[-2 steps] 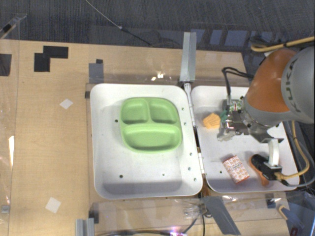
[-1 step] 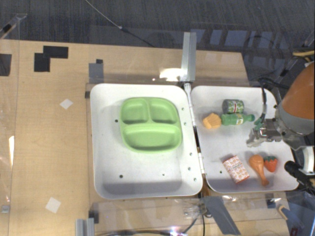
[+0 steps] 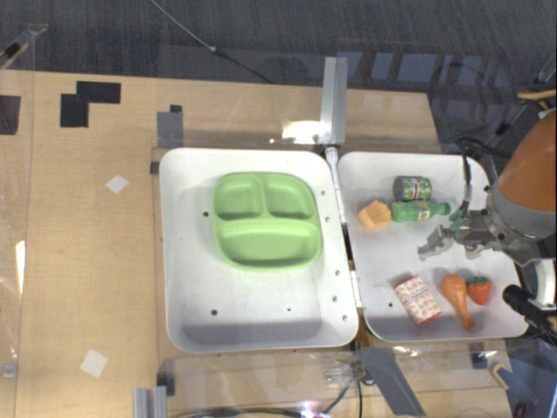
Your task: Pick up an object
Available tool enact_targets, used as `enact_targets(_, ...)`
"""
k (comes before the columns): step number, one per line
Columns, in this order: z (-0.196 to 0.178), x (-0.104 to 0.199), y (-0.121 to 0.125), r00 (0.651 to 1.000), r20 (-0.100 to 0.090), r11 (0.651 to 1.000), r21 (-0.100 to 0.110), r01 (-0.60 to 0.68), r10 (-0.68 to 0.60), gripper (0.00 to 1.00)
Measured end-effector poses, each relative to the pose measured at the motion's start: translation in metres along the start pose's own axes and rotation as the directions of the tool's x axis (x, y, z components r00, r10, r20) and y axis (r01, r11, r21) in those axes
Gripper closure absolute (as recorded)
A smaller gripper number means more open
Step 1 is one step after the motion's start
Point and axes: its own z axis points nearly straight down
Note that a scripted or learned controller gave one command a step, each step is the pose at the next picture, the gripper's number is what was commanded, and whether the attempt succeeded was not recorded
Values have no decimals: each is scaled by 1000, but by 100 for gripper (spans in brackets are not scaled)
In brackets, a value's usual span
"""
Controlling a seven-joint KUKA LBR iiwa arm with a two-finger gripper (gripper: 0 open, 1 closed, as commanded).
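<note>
Bins side by side on your bench: the left bin (image 3: 187, 320) carries a green divided tray (image 3: 264, 219), while the right bin (image 3: 374, 307) holds the small items. Your gripper (image 3: 439, 242) reaches in from the right edge over the right bin, below the arm's orange band (image 3: 533, 181); whether its fingers stand apart or together cannot be told from this slant, and nothing is seen between them. Just above the fingers lies a green bottle (image 3: 419, 210) on its side, touching a dark can (image 3: 412, 187) beyond it. Up and to the left of the fingers rests a yellow block (image 3: 375, 215). Below them sit a red-and-white carton (image 3: 417, 299), an orange carrot-shaped toy (image 3: 456, 296) and, touching it, a red strawberry (image 3: 479, 290).
</note>
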Motion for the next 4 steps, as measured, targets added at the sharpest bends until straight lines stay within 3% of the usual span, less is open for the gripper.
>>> enact_targets(1,74,63,-21,1000,2,1000,-12,-2,2,0)
enact_targets(2,65,61,-19,1000,5,1000,-18,-1,1,100)
enact_targets(3,-20,147,-24,1000,-1,1000,0,1,-1,100)
enact_targets(4,-20,70,-25,1000,0,1000,0,0,0,100)
